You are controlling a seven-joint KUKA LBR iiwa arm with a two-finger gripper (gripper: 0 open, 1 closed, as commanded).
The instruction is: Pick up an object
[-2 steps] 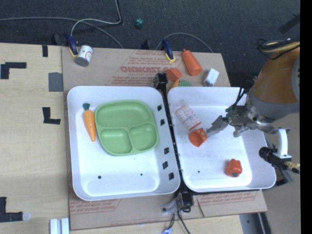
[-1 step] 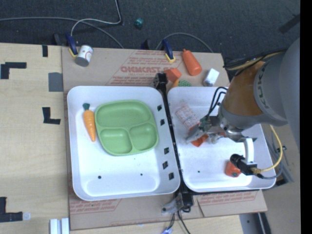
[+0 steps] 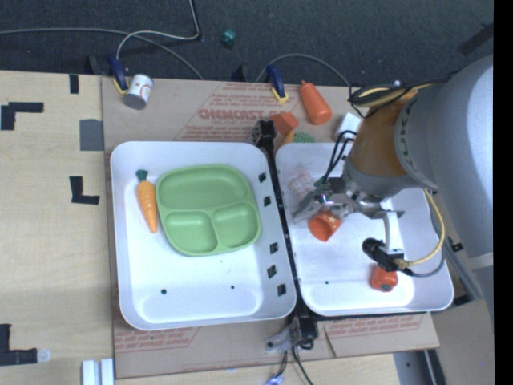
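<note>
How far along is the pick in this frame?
Done: the arm's gripper is down in the right white bin, at a small orange object. In hand: nothing visibly held. Left: grasping and lifting; a second orange piece lies nearby.

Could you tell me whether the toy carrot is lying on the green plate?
No, the toy carrot lies on the left bin's floor beside the green plate.

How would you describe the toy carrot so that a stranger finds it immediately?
Look in the left white bin. Beside the green divided plate, on its left, lies the toy carrot. It is the one slim orange thing with a green top in that bin.
</note>
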